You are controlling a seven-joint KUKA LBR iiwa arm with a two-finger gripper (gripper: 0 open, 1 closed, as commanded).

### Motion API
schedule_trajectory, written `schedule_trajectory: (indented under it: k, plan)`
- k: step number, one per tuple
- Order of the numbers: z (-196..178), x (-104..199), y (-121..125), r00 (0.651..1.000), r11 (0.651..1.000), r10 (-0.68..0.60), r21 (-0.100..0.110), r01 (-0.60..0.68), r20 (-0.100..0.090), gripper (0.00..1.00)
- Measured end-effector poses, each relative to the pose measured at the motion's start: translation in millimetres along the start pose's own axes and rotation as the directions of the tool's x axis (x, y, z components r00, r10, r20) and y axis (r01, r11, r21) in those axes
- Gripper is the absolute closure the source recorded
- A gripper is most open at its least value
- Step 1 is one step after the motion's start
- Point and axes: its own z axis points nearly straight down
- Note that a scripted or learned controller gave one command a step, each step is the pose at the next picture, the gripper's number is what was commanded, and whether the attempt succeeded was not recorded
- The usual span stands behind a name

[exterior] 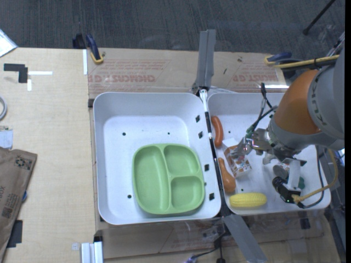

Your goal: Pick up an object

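I can read one thing: red print on the cardboard sheet (164, 70) behind the bins, upside down and mirrored, looks like "CHEMCUT", repeated to the right. Brown box (13, 190) at left carries a recycling mark; its lettering is too small.

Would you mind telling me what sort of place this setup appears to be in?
Probably a robotics lab bench for grasping trials: a grey-and-orange robot arm reaches over two white bins, which hold toy food such as a yellow corn cob and a green divided plate.
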Motion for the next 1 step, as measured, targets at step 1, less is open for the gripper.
schedule_trajectory:
  k: [1]
  plan:
    - [0.2, -2.4, 18.2, 0.999, 0.999, 0.047, -0.002, -0.047, 0.0, 0.0]
